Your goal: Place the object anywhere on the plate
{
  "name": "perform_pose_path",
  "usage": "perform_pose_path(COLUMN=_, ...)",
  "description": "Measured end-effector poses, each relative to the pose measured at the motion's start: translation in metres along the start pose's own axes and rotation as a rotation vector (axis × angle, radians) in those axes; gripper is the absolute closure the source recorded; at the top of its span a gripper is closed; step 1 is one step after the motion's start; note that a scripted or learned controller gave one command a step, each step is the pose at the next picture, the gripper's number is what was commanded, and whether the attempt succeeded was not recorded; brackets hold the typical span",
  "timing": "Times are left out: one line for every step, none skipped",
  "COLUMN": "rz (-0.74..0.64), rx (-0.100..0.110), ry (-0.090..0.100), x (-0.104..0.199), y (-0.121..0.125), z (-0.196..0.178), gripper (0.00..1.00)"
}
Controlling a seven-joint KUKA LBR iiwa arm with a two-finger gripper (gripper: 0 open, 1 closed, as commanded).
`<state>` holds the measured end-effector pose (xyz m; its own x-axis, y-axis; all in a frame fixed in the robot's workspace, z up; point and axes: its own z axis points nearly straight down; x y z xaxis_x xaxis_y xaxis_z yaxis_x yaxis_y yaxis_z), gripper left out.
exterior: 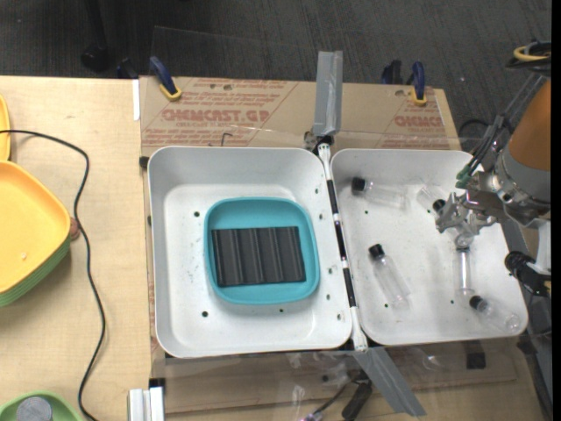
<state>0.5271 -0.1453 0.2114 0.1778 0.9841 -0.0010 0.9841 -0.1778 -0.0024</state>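
Left bin [166, 235]: teal plate [260, 251], dark ribbed insert.
Right bin [412, 310]: clear black-capped vials scattered.
My gripper [462, 224] over right side, one vial [462, 270] hanging below; grasp state cannot tell.
Risk: slick thin vial slips during transfer, or rolls along plate ribs.

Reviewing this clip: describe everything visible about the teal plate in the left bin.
The teal plate is a rounded-rectangle dish with a raised teal rim, plastic by its look, and a dark grey ribbed centre of parallel strips running from its far edge to its near edge. It lies flat, right side up, roughly centred on the floor of the left white bin, clear of the walls. None of the clear vials rests on it, and the claw hangs apart from it, over the right bin.
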Motion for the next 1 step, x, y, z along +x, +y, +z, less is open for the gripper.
perform_pose_path(rz=0.000, rx=0.000, ry=0.000, x=-0.0001, y=0.0000, z=0.0001, gripper=0.00)
